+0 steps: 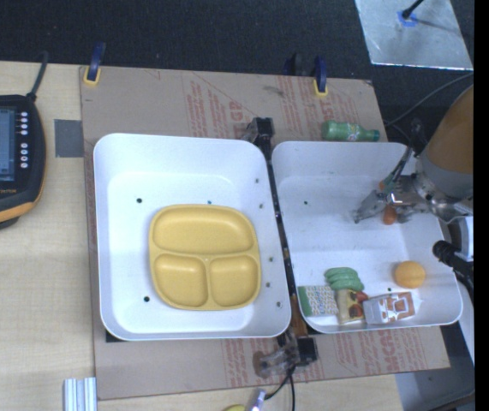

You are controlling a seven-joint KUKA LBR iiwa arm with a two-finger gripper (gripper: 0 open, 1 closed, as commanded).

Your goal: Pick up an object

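The right bin (313, 165) lies open at its upper left; toys (360, 298) crowd its near edge.

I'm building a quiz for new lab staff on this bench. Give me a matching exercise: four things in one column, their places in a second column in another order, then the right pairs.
Things:
1. yellow divided tray
2. orange ball
3. green bottle
4. control pendant

Places:
A. on the cardboard behind the right bin
B. in the left bin
C. on the bench at the view's left edge
D. in the right bin, near its front right corner

Pairs: 1-B, 2-D, 3-A, 4-C
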